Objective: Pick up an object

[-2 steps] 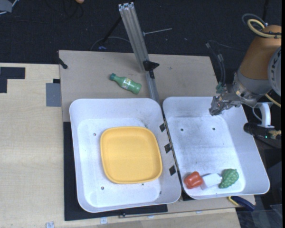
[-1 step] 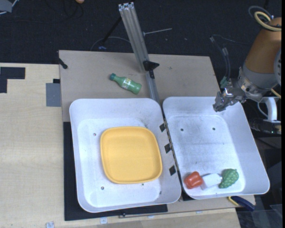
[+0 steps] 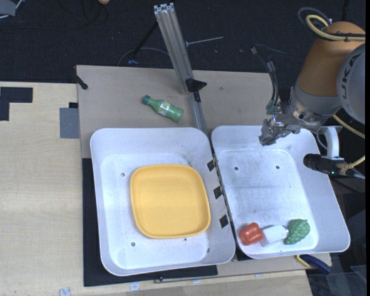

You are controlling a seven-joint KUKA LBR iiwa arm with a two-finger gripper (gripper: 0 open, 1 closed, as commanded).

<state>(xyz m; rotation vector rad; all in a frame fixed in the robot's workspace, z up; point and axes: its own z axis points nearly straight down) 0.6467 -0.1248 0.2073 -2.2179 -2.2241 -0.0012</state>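
The tool [image 3: 272, 134] hangs over the far edge of the right bin [image 3: 265, 184], near its back rim, with nothing visibly held; it is small and dark against the bin wall, so how far it is open cannot be told. The likely targets sit well apart from it, clustered in the near corner of the same bin: a red pepper-like piece [image 3: 251, 232], a small white block [image 3: 274, 234] just beside it, and a green bumpy piece [image 3: 297, 230] (probably toy grapes or broccoli) at the block's other side. They appear to touch or nearly touch.

To do the pick well, the arm should travel across the bin toward that corner and choose an outer item, the red or the green one, so the block does not get caught in the grasp. Coming straight down, clear of the bin wall, looks safest.

The left bin [image 3: 111, 165] holds a yellow plate [image 3: 169, 200]; a green bottle [image 3: 163, 108] lies on the worktop [image 3: 234, 97] behind.
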